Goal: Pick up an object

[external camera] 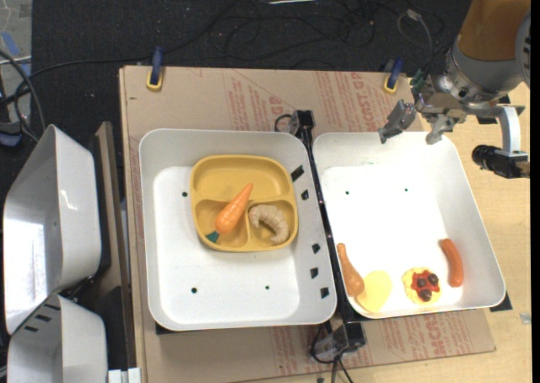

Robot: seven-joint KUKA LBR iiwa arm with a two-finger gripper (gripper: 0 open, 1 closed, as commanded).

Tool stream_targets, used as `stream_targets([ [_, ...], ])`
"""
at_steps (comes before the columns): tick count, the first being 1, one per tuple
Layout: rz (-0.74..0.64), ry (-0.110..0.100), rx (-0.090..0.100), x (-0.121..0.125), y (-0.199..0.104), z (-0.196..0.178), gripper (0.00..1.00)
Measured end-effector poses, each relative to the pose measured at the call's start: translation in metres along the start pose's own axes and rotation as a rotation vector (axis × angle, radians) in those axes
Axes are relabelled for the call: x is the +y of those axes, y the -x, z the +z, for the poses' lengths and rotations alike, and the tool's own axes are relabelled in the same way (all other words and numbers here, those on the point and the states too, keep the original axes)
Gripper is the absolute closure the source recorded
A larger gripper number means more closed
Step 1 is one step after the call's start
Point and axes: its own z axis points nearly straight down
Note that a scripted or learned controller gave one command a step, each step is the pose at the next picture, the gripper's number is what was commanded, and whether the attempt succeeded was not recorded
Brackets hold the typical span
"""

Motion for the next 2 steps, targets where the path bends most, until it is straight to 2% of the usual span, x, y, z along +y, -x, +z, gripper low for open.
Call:
stream_targets([
  [1,-0.002,0.012,-0.002,0.002,0.000,-0.008,0.00],
  [2,-0.004,0.010,-0.001,0.007,-0.009,0.042,0.00],
])
